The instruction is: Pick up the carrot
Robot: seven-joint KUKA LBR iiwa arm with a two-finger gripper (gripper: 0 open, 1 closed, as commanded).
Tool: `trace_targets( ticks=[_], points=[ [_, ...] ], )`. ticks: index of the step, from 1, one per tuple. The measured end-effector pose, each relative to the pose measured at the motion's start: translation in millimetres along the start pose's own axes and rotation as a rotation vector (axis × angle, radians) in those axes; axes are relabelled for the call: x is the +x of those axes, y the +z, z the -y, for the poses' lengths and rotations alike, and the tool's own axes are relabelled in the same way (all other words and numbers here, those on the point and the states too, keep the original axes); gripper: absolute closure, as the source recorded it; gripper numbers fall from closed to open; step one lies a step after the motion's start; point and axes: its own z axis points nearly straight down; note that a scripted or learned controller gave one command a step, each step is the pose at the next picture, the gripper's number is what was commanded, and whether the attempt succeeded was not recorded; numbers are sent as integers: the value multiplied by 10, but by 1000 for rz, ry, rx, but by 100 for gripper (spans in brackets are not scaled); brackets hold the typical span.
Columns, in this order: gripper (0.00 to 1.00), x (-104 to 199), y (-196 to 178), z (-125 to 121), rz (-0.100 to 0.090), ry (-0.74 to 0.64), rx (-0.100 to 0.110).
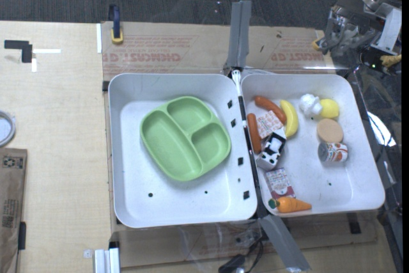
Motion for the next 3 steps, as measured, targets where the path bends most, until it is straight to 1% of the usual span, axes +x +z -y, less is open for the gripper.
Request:
trace_targets(
  ticks=[1, 2, 3],
  points=[
    [100, -360, 373, -422, 0, -519, 1],
    [100, -864, 946, -841, -1, -1084, -3],
    [100, -866, 856, -852, 1, -1083, -5]
  ],
)
